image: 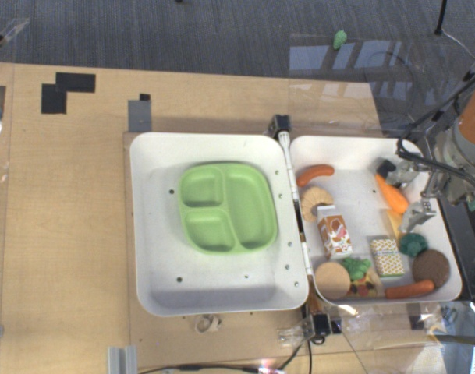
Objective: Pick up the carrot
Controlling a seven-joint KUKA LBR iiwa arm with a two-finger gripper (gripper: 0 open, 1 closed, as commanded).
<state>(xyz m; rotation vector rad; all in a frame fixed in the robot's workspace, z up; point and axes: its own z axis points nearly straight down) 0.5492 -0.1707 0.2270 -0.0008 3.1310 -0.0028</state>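
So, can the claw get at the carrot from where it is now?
Probably yes. The claw hangs just right of the carrot, which lies near the right bin's far right corner with nothing on top of it. The bin wall is close behind, which may cramp the approach.

No lettering, number or brand can be read anywhere on the bench. A small carton [334, 235] in the right bin [354, 156] carries a red-brown and white printed face, and a box [387, 256] near it a pale green speckled one, but the print on both is too small and blurred to make out.
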